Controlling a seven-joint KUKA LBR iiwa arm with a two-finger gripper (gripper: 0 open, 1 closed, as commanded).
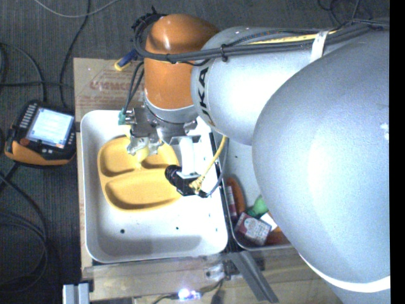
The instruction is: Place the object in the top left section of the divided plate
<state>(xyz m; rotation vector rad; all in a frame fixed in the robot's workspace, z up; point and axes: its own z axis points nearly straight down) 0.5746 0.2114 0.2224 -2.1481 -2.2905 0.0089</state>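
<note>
Divided plate lies under the hand, arm reaching overhead.

My orange band shines glossy and my grey shell looks smooth. The yellow divided plate and white bin seem smooth plastic; the desk looks like matt wood.

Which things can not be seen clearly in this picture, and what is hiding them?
- Gripper: the wrist covers it from above, so fingers and any held object stay unclear.
- Plate: its upper sections lie partly under the wrist.
- Right bin: the arm covers most of it; the items inside are partly hidden.
</note>
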